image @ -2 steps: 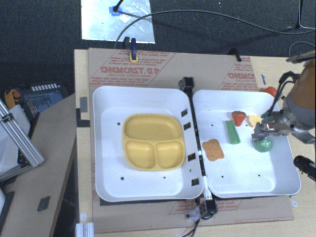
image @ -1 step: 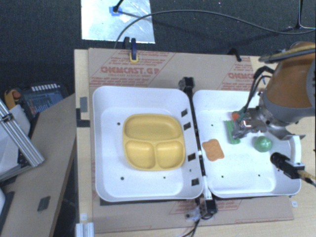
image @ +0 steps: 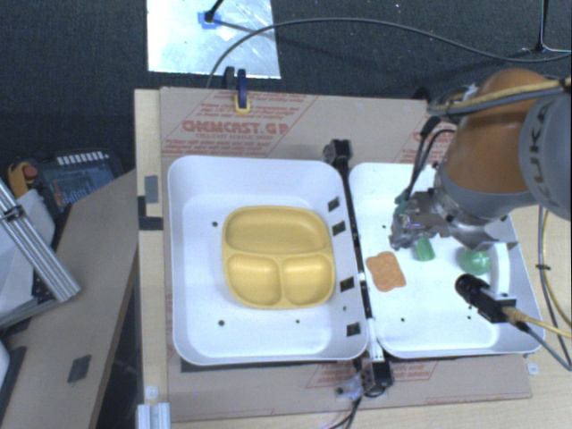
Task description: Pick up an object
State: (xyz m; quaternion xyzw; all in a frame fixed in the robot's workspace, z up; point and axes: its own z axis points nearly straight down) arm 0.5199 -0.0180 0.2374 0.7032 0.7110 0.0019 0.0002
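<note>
Glossy white bins, smooth yellow compartmented tray.

Red capital letters reading "CHEMCAST", followed by a few letters too blurred to make out, are printed on the flat brown cardboard sheet lying under the two bins. Fainter red print elsewhere on that sheet is illegible. Part of "KUKA" shows on the grey robot arm.
</note>
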